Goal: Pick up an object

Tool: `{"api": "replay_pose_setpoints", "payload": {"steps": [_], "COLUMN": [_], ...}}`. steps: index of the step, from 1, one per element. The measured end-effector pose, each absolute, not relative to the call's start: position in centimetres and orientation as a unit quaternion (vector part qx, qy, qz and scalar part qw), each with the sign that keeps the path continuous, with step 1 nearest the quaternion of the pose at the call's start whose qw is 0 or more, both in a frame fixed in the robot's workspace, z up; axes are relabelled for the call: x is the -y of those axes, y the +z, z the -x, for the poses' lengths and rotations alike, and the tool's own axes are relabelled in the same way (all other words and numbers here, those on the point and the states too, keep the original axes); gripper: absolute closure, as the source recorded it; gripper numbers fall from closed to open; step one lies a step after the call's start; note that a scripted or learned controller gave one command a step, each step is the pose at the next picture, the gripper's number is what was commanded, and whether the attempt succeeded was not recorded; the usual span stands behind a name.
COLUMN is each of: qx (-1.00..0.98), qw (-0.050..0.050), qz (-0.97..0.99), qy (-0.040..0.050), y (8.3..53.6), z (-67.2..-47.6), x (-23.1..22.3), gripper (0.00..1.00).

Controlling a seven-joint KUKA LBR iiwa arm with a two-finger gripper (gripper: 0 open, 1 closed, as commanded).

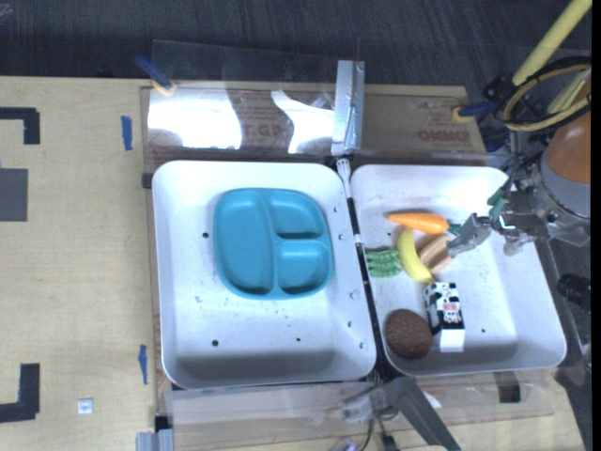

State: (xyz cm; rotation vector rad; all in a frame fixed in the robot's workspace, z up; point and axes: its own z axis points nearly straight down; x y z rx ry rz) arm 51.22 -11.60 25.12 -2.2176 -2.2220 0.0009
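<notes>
In the right bin (526,341) lies a cluster of items: an orange carrot (420,222), a yellow banana (411,256), a tan roll-shaped piece (434,249) and a green leafy piece (381,262). Nearer the front sit a brown round fruit (408,334) and a small black-and-white carton (444,308). My gripper (468,238) reaches in from the right, low over the bin. Its tip is right beside the tan piece and the carrot's right end. Nothing is visibly lifted.
The left bin (188,336) holds a blue divided plate (273,242). A raised divider (355,252) separates the two bins. A clear panel and metal bracket (346,106) stand behind them. Cables and a yellow hose (549,50) hang at the upper right.
</notes>
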Motion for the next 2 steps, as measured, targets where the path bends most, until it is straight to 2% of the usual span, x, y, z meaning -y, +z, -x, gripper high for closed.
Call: {"api": "replay_pose_setpoints", "payload": {"steps": [1, 2], "qx": [0.728, 0.715], "qw": [0.004, -0.001], "qz": [0.686, 0.7], "qy": [0.0027, -0.0009], "y": [15.3, 16.9], "z": [-58.9, -59.8], "x": [11.1, 11.1], "gripper": [0.0, 0.0]}}
